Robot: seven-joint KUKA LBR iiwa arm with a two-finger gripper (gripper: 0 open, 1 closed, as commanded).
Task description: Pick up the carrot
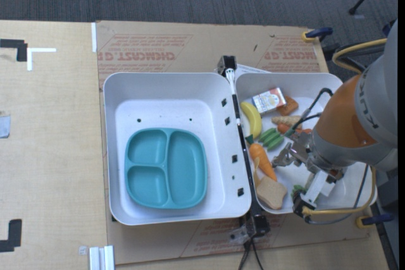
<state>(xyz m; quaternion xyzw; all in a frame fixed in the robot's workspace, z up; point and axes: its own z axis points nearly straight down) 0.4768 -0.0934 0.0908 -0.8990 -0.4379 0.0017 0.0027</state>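
**Arm over right bin, carrot lying loose**

Here the bench [50, 136] is bearing two white bins side by side on a sheet of cardboard [158, 47]. The left bin [120, 92] is holding a teal divided plate [166, 169], lying flat in its lower half. The right bin [253, 82] is holding the food items, with the grey arm [354, 123] reaching over it from the right, orange band showing above the wrist. The gripper [292, 155] is hanging low among the items; whether it is open or closed, I cannot tell from this angle.

The carrot [262, 161] is lying near the bin's left wall, just beside the gripper on its left, nothing gripping it. A banana [252, 118] is sitting above it, green pods [271, 138] between them. A bread slice [271, 194] is resting just below the carrot. A small printed carton [269, 100] is lying near the top wall.
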